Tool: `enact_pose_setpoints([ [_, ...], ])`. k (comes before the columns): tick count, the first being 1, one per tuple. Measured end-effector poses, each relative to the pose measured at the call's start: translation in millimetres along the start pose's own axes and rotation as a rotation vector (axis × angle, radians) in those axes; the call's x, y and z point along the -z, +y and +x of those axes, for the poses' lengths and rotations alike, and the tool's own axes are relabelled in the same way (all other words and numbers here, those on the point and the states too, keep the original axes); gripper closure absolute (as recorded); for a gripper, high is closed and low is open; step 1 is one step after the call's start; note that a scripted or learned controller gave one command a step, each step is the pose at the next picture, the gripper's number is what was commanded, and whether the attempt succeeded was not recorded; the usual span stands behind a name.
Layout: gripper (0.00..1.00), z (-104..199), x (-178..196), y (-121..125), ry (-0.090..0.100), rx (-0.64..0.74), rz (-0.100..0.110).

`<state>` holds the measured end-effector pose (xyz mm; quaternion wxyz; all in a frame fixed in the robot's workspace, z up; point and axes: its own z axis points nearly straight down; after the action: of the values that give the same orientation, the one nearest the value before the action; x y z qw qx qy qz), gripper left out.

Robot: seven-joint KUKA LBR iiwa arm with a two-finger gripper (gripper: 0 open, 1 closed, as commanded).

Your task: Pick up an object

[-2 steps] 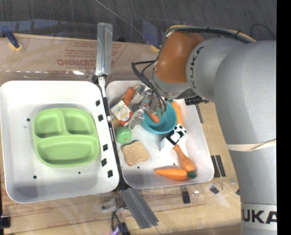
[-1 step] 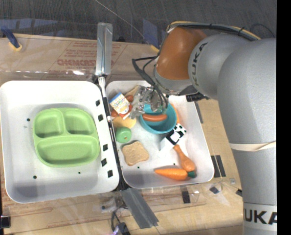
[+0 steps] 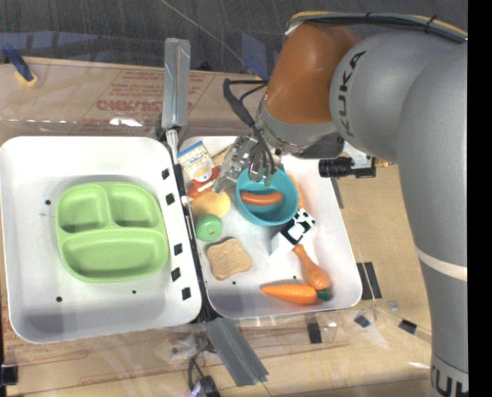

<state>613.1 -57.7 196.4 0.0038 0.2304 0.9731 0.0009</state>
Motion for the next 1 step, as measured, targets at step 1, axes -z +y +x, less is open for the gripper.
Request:
enact_pose_setpoints([
  [1, 1.0, 36.3, -4.9, -3.3, 0.01, -0.487, 0.008],
])
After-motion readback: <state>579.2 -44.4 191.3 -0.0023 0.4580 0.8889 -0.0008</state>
